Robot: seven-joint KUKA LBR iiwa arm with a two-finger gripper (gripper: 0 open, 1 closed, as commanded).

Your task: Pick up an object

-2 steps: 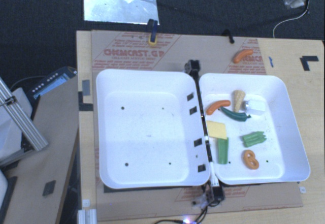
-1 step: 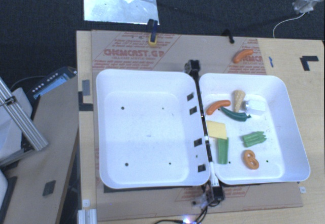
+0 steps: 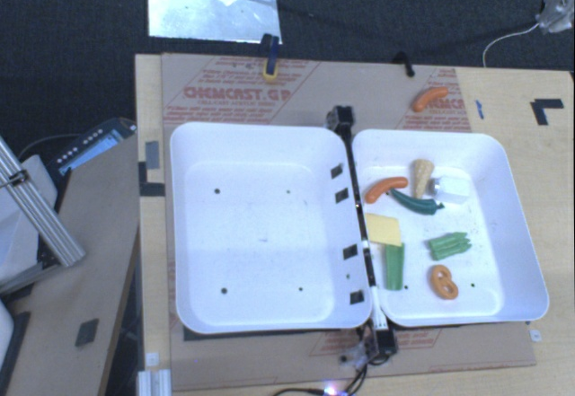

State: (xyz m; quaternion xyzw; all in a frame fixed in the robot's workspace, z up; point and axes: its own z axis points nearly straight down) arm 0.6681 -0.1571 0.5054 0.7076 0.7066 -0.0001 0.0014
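Observation:
The right bin (image 3: 512,206) holds several small toy foods. An orange sausage (image 3: 385,188) lies near its left wall, beside a dark green pepper (image 3: 415,201). A beige piece (image 3: 421,177) stands next to a white block (image 3: 452,188). Lower down lie a yellow cheese slab (image 3: 382,229), a green stick (image 3: 393,266), a green ridged vegetable (image 3: 448,245) and a brown pretzel (image 3: 442,281).
The left bin (image 3: 260,224) sits beside the right one, joined by a black-clipped divider (image 3: 358,215). Another orange sausage (image 3: 430,99) lies on the cardboard behind the bins. A yellow and blue clamp (image 3: 269,57) stands at the back edge. A metal rail (image 3: 36,215) slants at far left.

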